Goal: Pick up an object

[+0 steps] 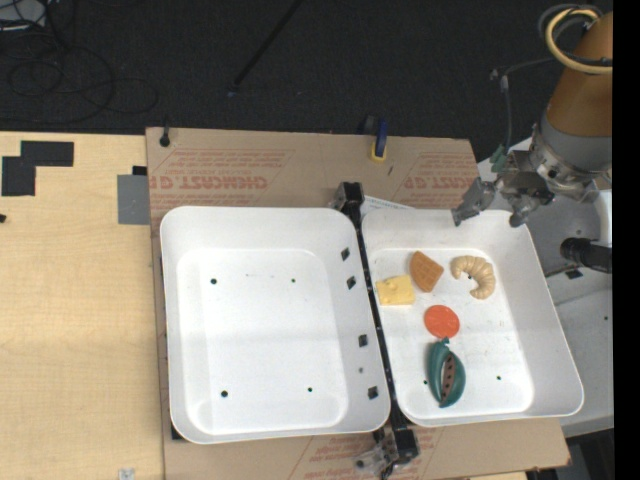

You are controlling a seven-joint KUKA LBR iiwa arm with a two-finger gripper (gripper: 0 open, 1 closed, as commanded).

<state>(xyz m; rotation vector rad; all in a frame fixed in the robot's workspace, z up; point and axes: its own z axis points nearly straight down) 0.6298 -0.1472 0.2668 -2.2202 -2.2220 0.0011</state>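
The right bin [545, 298] holds several small items: a yellow block [395, 291], an orange-brown wedge [426, 271], a pale curved croissant-like piece [476, 274], a red disc [442, 321] and a teal oval piece [445, 373]. My gripper [495, 206] hangs above the bin's far right corner, apart from all of them. Its two fingers are spread, with nothing between them.
The left bin [200, 268] lies beside the right one, with a black clip strip [362, 298] along their shared rims. Both rest on a cardboard sheet [260, 168]. A blue and yellow clamp [379, 140] stands at the cardboard's far edge.
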